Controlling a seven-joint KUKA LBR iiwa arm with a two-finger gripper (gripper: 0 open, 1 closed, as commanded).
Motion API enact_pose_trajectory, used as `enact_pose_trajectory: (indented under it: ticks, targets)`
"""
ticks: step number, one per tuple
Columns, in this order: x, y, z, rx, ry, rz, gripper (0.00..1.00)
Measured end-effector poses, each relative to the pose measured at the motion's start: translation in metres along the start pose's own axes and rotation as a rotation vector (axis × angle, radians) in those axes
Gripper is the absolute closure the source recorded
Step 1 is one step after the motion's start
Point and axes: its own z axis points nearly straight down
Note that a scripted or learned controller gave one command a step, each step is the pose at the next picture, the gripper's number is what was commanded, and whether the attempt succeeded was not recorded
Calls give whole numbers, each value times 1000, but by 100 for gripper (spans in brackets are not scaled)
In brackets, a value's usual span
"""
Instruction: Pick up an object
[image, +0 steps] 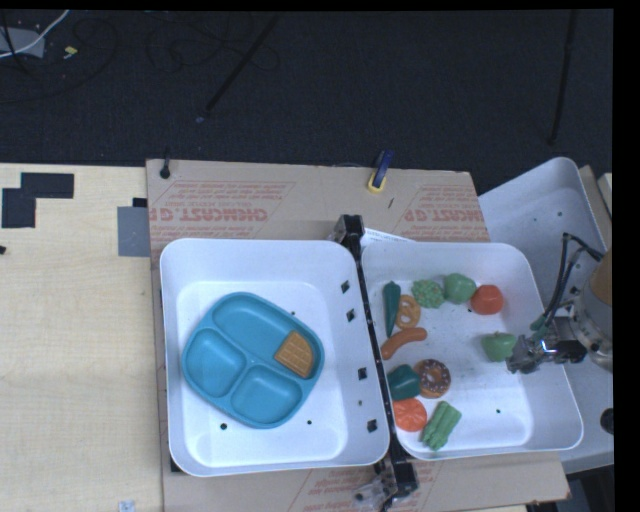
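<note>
— White plastic is seen twice on the bench (80, 330): two shallow bins side by side. What is carried by the left bin (200, 270)?

— A blue divided plate (225, 360) is carried near its middle, and a small tan waffle-like piece (295, 352) is laid in the plate's right compartment.

— And the right bin (500, 425)?

— Toy food is scattered there. Along its left wall a dark green pepper-like piece (391, 305), a pretzel (408, 312), an orange-brown sausage (402, 342), a dark green block (403, 380) and a red-orange round piece (409, 413) are found. A chocolate doughnut (434, 377) is set just beside the block, and a green ridged piece (441, 424) lies by the front edge. Toward the far edge a green broccoli-like piece (429, 293), a second green lump (459, 288) and a red tomato (487, 299) are lined up.

— Where is the gripper (522, 358) placed?

— It is seen at the right edge of the right bin, reached in from the right side. A light green object (498, 346) is found right at its tip, touching or nearly so.

— Is that object held?

— That cannot be told; the fingertips are too dark and small for their spread to be judged, and the object is not clearly seen between them.
</note>
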Motion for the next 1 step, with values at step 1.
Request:
enact_pose_trajectory:
  ticks: [1]
  targets:
    - [-1, 1, -30, 2, 2, -1, 100]
